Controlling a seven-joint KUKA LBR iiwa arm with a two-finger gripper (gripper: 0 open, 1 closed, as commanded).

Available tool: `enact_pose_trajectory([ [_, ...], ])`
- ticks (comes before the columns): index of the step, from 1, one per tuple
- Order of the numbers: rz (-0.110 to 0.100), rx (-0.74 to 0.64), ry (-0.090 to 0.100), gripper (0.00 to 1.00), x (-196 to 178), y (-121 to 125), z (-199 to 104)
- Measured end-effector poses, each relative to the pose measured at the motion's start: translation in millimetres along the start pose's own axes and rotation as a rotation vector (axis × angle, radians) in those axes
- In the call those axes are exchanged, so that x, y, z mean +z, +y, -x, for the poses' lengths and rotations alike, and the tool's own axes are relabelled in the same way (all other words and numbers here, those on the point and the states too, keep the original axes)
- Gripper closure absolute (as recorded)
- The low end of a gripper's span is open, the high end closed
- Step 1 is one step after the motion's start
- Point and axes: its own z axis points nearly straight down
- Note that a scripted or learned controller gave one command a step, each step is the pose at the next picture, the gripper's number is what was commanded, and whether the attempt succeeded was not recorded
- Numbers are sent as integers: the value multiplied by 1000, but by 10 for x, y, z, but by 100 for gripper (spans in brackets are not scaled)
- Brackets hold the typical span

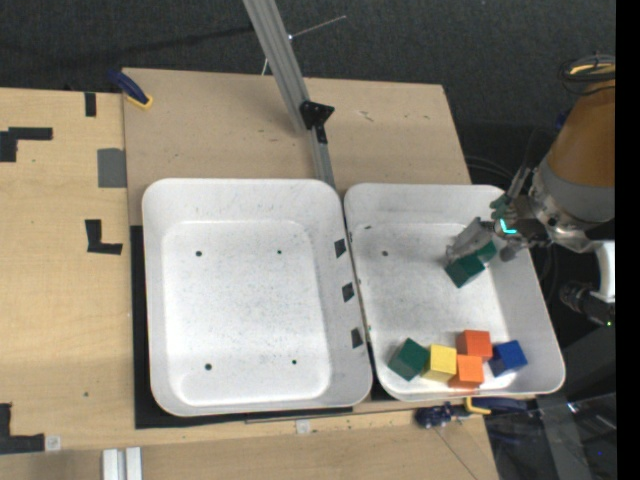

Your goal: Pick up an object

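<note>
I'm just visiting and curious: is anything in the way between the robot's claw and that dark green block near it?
Nothing visible: the gripper is right at the dark green block in the right bin, with the other blocks grouped apart.

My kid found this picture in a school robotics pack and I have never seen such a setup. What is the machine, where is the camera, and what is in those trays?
The camera sits above a wooden bench and looks down at a slant. The grey and orange shape at the right is a robot arm; at its tip is its claw, a two-finger grabber. Two shallow white bins lie side by side: the left bin and the right bin. In the right bin's near corner are small blocks: green, yellow, two orange, blue. The claw has a dark green block at its tip, seemingly between its fingers.
</note>
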Motion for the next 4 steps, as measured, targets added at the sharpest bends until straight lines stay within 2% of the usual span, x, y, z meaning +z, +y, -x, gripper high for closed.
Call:
enact_pose_trajectory([
  [1,3,-1,-1,0,-19,7,1],
  [2,-3,-1,0,0,556,9,-105],
  [3,-3,0,-1,0,1182,24,-54],
  [4,0,-1,-1,0,1503,15,-59],
])
